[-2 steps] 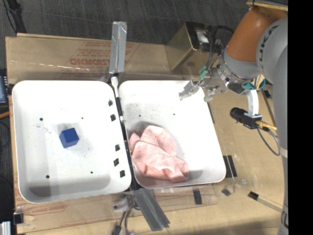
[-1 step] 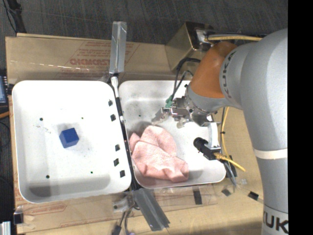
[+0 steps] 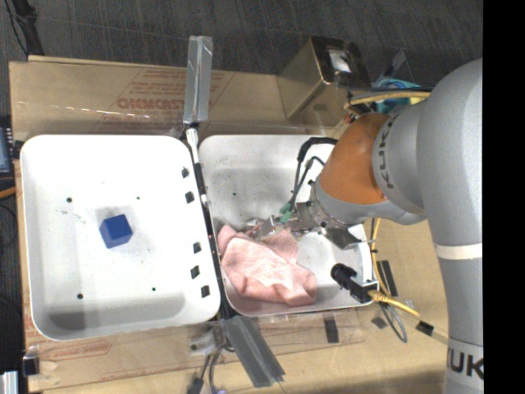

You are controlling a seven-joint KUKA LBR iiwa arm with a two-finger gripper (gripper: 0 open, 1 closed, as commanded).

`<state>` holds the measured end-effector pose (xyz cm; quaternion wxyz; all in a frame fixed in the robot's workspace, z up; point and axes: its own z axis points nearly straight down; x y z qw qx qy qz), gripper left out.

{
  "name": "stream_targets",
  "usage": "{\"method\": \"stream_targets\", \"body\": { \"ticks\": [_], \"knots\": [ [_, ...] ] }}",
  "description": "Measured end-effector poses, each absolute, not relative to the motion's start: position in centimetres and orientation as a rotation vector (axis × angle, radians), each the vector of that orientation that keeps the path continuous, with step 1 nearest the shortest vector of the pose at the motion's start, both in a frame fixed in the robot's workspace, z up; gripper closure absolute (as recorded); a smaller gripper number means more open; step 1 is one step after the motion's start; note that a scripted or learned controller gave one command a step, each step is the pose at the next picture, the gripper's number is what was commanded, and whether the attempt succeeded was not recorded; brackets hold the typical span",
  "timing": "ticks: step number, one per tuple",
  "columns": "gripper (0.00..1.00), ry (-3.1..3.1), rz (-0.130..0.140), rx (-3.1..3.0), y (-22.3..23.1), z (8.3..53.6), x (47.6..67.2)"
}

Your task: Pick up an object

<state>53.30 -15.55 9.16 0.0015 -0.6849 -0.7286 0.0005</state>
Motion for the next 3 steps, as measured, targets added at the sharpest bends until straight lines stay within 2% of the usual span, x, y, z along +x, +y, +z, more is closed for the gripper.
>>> {"method": "stream_targets", "body": {
  "ticks": [1, 2, 3],
  "knots": [
    [1.00, -2.291, 0.002, -2.145, -15.5, 10.2, 53.4],
    [1.00, -2.570, 0.001, -1.809, -16.5, 20.1, 55.9],
    [0.00, -2.570, 0.001, -1.809, -16.5, 20.1, 55.9]
  ]
}}
